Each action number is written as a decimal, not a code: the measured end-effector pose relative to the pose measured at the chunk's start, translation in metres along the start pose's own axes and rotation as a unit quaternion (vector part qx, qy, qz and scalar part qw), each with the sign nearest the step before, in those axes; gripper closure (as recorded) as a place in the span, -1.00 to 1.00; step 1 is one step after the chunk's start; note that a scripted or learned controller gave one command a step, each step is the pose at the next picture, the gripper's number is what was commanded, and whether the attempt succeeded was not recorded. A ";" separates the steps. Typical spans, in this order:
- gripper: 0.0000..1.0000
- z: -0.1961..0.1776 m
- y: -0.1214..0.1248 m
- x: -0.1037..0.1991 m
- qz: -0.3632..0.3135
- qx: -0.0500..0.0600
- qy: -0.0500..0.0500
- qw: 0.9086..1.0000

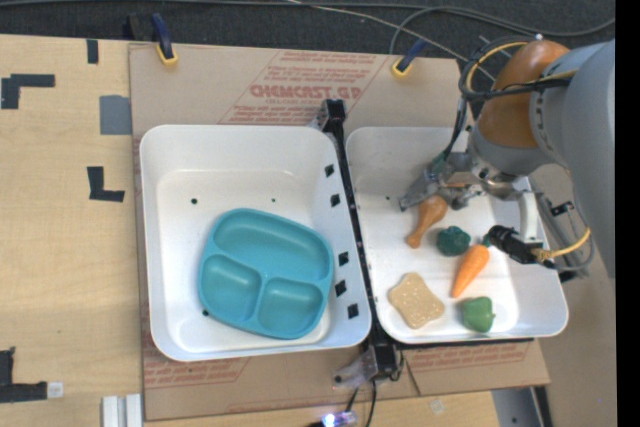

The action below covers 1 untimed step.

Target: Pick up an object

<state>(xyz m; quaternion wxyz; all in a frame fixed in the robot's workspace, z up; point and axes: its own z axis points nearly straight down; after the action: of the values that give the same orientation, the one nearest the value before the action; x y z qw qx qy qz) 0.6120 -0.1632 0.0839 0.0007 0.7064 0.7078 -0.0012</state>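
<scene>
The claw (pixel 437 189) sits low in the right bin (pixel 380 155), fingers apart around the top of a toy drumstick (pixel 427 219); toy broccoli (pixel 453 239) and carrot (pixel 470 270) lie just below it.

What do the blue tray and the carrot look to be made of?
Blue tray: likely moulded plastic, smooth with a soft sheen along its compartment ridges. Carrot: probably toy plastic or rubber, going by its flat, even orange and matte look; which of the two is unclear.
</scene>
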 end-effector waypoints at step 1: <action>1.00 -0.012 0.001 0.000 0.000 -0.002 -0.001 1.000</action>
<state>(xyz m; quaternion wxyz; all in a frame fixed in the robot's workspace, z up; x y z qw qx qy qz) 0.6132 -0.1630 0.0964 0.0027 0.7061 0.7081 0.0001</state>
